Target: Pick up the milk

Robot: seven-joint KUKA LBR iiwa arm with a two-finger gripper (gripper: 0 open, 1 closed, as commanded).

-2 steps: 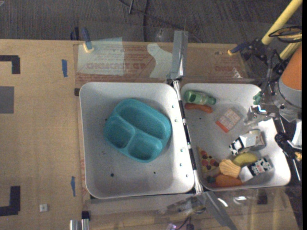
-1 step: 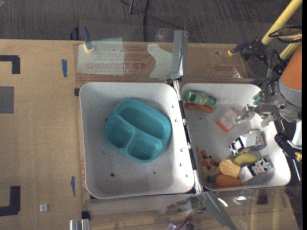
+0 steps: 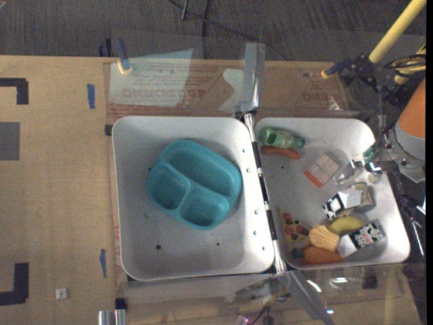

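Note:
The milk (image 3: 367, 235), a small white carton with black cow patches, lies on its side in the near right corner of the right bin (image 3: 318, 128). A second small white carton (image 3: 348, 200) with a dark end lies just above it, by a yellow banana (image 3: 345, 223). My gripper (image 3: 364, 172) hangs at the bin's right side, just beyond that second carton and well short of the cow-patch milk. It is open, with nothing between its fingers. The grey arm with its orange band (image 3: 414, 114) comes in from the right.
The right bin also holds a green bottle (image 3: 281, 139), a sausage (image 3: 281, 152), a pink-and-white packet (image 3: 322, 168), a pizza slice (image 3: 292, 227), a waffle-like biscuit (image 3: 325, 236) and an orange piece (image 3: 316, 254). A teal divided plate (image 3: 195, 183) lies in the left bin (image 3: 135, 249).

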